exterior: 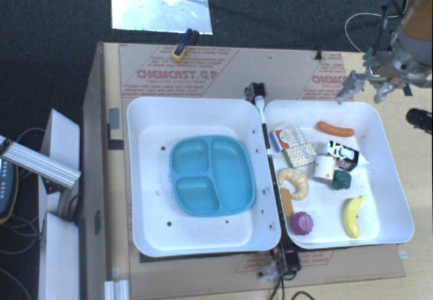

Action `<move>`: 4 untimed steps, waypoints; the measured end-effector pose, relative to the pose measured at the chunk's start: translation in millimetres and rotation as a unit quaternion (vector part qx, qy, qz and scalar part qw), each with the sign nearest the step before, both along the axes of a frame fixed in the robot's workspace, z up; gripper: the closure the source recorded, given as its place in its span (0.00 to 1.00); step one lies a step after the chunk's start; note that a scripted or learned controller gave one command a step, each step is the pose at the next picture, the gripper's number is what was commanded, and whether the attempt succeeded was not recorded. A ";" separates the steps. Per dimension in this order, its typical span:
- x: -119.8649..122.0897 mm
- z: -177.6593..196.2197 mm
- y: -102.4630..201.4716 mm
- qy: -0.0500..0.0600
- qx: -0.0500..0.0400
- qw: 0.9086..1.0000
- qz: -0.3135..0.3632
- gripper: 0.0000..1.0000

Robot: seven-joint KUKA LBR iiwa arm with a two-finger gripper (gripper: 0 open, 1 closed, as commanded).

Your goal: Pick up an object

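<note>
**Objects all in the right bin; none picked yet**

Objects for the pick lie together in the right bin [399, 221], none of them lifted. Along its back wall lies a sausage [335, 130]. Toward the middle sit two small printed packets [293, 145], a white cup [325, 167], a black-and-white carton [343, 152] and a dark green piece [342, 179], close together and in places touching. Nearer the front are a croissant [294, 181], a purple piece [302, 223] and, well apart at the front right, a banana [352, 216]. The left bin [145, 156] holds a blue tray [211, 175] with three compartments, lying flat.

The hand [369, 87] hangs above the counter [203, 68] just beyond the right bin's back right corner, with the arm [414, 34] entering from the right. Its two fingers stand apart, released, and nothing shows between them.

Progress, as judged from this layout: the task is at its start. No target has been approached and no contact made. What remains is the whole of the work: bringing the hand over the right bin, descending onto one object, closing on it and raising it clear. The banana and the sausage, each lying apart from its neighbours, look the easier candidates; the central cluster offers less room for the fingers.
</note>
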State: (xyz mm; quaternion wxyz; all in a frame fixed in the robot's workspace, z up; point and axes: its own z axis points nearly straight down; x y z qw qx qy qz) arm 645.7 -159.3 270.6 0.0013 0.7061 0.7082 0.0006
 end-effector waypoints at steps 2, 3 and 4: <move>22.0 -185.2 -37.9 0.002 0.001 1.000 0.000 0.00; -28.4 -185.9 -30.2 0.001 0.000 1.000 -0.001 0.00; 8.0 -185.4 1.2 0.000 0.000 1.000 0.000 0.00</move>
